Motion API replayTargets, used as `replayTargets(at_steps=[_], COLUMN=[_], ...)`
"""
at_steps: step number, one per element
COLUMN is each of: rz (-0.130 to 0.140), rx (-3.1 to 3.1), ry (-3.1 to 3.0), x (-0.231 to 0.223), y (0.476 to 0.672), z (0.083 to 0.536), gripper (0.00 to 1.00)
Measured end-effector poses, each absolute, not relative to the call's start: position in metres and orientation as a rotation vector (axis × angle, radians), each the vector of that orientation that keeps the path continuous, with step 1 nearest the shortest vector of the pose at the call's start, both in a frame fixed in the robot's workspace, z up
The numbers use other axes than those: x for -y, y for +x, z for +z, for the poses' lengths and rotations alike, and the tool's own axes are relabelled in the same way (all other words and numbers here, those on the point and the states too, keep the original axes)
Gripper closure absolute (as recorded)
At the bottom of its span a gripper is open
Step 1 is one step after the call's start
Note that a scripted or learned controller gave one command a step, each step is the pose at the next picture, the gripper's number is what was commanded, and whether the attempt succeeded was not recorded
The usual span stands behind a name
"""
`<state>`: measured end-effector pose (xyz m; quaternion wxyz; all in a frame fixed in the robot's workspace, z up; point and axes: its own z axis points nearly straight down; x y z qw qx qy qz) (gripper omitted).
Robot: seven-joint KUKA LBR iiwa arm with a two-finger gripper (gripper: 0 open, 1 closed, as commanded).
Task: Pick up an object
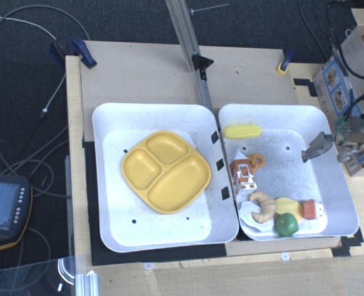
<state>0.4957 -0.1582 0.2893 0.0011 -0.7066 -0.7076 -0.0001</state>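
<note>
The right bin (330, 184) holds several toy foods. A yellow corn cob (242, 131) lies at its far left. An orange and white box-like piece (244, 174) with an orange ring (256, 160) beside it sits by the left wall. At the near edge a small white dish (251, 219) carries a tan croissant (263, 205). Beside it are a yellow fruit (286, 206), a green fruit (285, 226) and a small red piece (310, 209). My gripper (318, 146) hangs over the bin's right side, apart from all of them.
A yellow divided plate (166, 171) lies in the left bin (108, 165). A metal pole (188, 36) slants over the far side of the bench. Cables and boxes crowd the right edge.
</note>
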Motion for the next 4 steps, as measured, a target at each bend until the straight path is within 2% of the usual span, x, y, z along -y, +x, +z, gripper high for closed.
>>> replayTargets(at_steps=[1, 3, 4], rz=[-0.001, 0.004, 0.005], rx=[2.222, 2.217, 2.215], ry=[-2.219, -2.216, -2.215], x=[0.158, 0.157, 0.159], y=[0.496, 0.503, 0.505], z=[0.289, 0.202, 0.139], gripper=[0.00, 0.00, 0.00])
